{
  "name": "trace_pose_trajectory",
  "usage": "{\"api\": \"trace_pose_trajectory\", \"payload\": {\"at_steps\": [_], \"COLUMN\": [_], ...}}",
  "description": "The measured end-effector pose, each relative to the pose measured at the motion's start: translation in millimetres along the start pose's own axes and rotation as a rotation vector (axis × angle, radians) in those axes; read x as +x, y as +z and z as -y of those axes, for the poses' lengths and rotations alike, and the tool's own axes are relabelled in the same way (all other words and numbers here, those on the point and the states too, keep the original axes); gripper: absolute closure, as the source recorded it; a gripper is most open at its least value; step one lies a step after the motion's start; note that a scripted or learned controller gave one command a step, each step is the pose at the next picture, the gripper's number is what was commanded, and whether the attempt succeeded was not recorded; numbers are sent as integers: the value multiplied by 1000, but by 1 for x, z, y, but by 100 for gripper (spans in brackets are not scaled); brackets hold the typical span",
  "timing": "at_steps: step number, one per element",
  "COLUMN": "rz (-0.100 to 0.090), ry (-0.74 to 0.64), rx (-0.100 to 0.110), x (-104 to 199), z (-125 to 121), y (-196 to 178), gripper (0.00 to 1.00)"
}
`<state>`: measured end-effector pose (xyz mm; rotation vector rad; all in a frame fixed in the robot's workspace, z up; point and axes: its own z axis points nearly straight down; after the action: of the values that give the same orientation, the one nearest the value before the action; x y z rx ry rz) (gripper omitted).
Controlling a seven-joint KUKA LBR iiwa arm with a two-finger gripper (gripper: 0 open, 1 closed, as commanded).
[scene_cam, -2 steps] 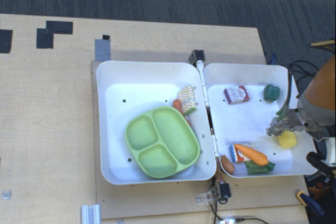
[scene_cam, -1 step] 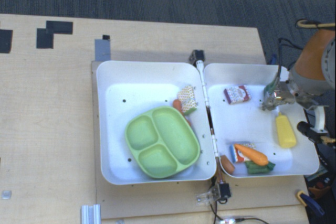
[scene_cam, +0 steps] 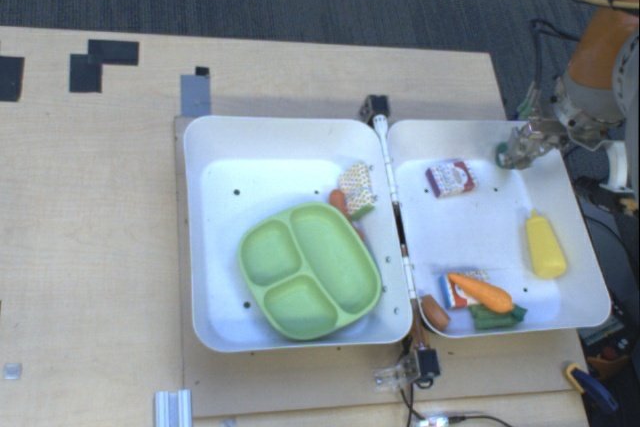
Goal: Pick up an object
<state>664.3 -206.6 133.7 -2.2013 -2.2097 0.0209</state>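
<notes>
Two shallow white bins are counted on the surface (scene_cam: pixel 90 245): a left bin (scene_cam: pixel 215 215) and a right bin (scene_cam: pixel 580 300). In the left bin, one green divided plate (scene_cam: pixel 310 272) with three compartments is seen, along with one patterned packet (scene_cam: pixel 356 186) and one small orange-red item (scene_cam: pixel 339 201) beside it. In the right bin, one red-and-white packet (scene_cam: pixel 450 178), one yellow bottle-shaped item (scene_cam: pixel 545 246), one carrot (scene_cam: pixel 484 292), one green item (scene_cam: pixel 497 316), one small box (scene_cam: pixel 455 290) and one brown sausage-like item (scene_cam: pixel 434 312) are counted.
</notes>
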Motion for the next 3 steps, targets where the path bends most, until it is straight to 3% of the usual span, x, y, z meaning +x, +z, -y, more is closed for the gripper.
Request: {"api": "trace_pose_trajectory", "payload": {"at_steps": [1,2,3], "rz": [7,7,8], "ry": [-2,0,1], "rx": [-27,-27,-30], "x": [1,1,9], "z": [-5,56,99], "y": [-1,22,51], "gripper": [0,0,0]}}
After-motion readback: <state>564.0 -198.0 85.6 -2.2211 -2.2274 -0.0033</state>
